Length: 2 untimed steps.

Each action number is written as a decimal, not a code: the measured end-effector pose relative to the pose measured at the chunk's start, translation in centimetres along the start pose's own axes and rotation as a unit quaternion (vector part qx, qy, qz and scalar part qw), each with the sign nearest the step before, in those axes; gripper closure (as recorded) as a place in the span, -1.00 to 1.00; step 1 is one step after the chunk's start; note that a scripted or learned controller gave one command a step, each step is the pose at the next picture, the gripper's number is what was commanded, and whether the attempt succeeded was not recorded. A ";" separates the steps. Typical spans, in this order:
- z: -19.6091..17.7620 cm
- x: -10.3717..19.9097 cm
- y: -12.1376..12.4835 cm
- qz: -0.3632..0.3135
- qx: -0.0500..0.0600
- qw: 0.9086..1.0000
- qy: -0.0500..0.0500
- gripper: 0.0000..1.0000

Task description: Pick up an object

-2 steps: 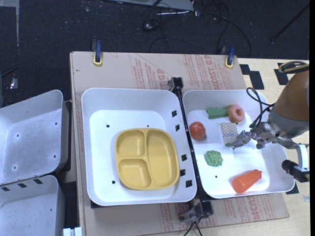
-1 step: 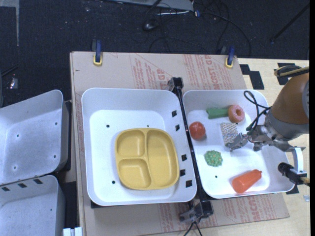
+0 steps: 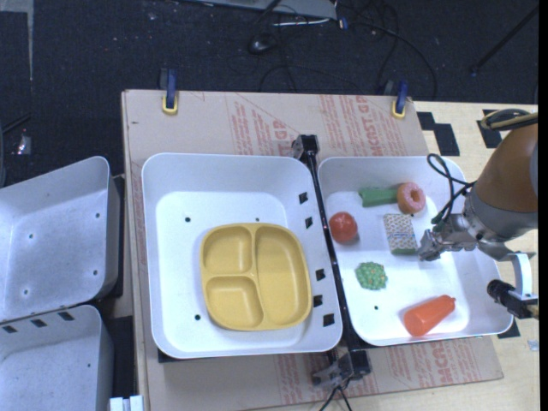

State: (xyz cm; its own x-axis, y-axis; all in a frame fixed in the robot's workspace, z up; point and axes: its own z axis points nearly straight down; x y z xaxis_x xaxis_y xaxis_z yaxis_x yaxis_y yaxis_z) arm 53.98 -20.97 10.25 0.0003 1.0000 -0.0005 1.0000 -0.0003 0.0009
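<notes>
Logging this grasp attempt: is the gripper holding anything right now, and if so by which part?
It cannot be told. The gripper sits low in the right bin, right beside the grey patterned block, but the view is too small to show a hold.

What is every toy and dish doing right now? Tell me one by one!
yellow plate: flat in the left bin, three sections, nothing on it.
tomato: sitting in the right bin, untouched.
green stick: lying flat, one end by the donut.
donut: lying flat.
speckled block: lying by the gripper.
green ball: resting loose.
carrot: lying on its side.
gripper: low in the right bin beside the speckled block.
</notes>
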 end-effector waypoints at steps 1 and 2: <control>-5.1 -0.6 1.0 -0.001 -0.002 1.000 -0.001 1.00; -11.5 -1.0 0.9 -0.002 -0.003 1.000 -0.001 1.00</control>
State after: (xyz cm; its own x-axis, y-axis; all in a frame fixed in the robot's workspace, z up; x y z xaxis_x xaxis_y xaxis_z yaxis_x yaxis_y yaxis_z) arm 54.87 -21.96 21.71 -0.0029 1.0000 -0.0033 1.0000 0.0029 0.0069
